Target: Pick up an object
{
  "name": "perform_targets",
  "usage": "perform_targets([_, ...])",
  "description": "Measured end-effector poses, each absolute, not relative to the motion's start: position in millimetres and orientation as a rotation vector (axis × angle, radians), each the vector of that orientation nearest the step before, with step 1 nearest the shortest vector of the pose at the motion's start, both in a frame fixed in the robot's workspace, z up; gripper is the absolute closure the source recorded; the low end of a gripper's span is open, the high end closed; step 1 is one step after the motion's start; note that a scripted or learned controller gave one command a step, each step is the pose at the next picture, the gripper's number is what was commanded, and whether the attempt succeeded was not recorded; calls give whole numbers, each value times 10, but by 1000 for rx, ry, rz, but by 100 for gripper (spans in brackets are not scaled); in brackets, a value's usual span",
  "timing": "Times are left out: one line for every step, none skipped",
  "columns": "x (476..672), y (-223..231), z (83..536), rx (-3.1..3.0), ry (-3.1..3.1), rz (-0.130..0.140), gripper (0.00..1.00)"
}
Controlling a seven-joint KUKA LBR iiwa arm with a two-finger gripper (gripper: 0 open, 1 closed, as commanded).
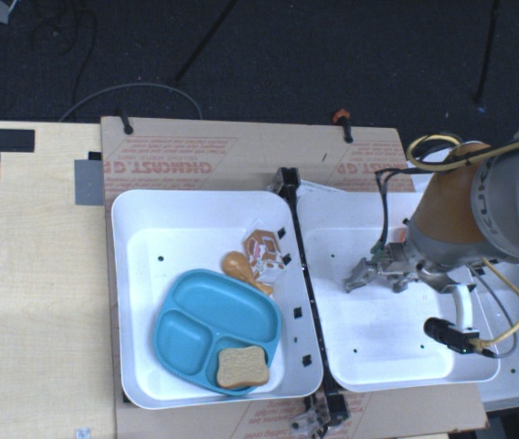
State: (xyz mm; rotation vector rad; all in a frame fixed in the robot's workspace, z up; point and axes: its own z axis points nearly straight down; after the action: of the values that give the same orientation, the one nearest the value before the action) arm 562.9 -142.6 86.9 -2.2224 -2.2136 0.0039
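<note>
The left bin [136, 245] holds a blue divided plate [206, 323] with a slice of toast [242, 367] in its near right compartment. A tan drumstick-shaped toy [241, 269] lies by the plate's far edge, touching a clear-wrapped brown snack packet [262, 248]. My gripper [376, 275] hangs low over the middle of the right bin [378, 364], pointing left. It is well apart from every object, across the divider from them. Nothing shows in it.
A black divider strip [301, 282] runs between the two bins. The orange-banded wrist [447, 213] and its cables cover the right bin's right side, with a black connector [451, 334] over the near right corner. Cardboard lies under both bins.
</note>
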Motion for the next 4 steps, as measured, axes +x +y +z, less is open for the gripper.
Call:
perform_targets([5630,-1437,979,-2228,-2209,4,100])
perform_targets([5596,-1422,1410,-2229,-2215,-1,100])
perform_targets([5545,-1361,1884,-2221,-2224,-2,100])
perform_targets([5561,-1377,2521,-2223,-2226,-4,100])
